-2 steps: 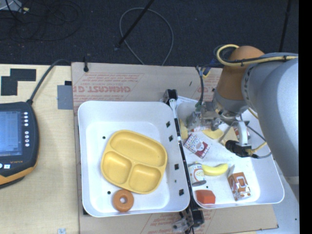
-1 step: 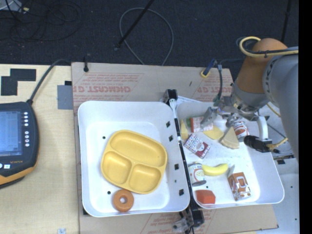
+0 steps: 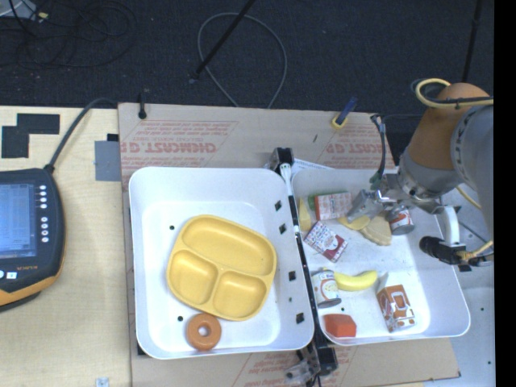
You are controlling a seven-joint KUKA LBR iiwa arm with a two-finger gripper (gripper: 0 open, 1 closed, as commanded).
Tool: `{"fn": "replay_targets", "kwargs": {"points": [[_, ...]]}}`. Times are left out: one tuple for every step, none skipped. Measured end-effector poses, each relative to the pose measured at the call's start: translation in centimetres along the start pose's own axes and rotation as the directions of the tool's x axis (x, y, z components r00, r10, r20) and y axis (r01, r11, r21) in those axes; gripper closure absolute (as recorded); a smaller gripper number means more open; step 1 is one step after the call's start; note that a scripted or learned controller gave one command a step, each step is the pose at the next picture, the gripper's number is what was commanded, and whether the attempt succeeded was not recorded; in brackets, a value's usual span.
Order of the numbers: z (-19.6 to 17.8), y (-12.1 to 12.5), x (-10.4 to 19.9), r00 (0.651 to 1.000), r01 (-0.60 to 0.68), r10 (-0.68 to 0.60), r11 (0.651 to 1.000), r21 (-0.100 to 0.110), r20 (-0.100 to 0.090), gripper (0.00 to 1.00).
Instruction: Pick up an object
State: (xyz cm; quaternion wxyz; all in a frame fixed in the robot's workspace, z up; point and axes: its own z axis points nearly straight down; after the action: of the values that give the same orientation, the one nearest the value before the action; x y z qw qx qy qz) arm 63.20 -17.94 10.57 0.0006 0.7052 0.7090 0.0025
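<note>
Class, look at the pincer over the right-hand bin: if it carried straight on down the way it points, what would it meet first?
Probably the pale yellow, rounded flat object lying on the floor of the right white bin, directly under the pincer. Depth is hard to judge from this slanted view.

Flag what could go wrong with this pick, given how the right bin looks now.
1. The gripper sits low among crowded items: a tan piece, a small can and a carton. It may nudge or catch two.
2. The tan piece looks flat, so it may slip.
</note>
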Motion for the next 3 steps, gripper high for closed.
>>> {"fn": "replay_targets", "kwargs": {"points": [[0.1,0.1,-1.0,1.000,0.003,-0.004,1.000,-0.005,-0.009,0.00],[0.1,0.0,-1.3,1.000,0.005,-0.005,1.000,-0.011,-0.011,0.00],[-6.1,-0.5,-3.3,1.000,-0.004,0.004,1.000,0.000,0.004,0.00]]}}
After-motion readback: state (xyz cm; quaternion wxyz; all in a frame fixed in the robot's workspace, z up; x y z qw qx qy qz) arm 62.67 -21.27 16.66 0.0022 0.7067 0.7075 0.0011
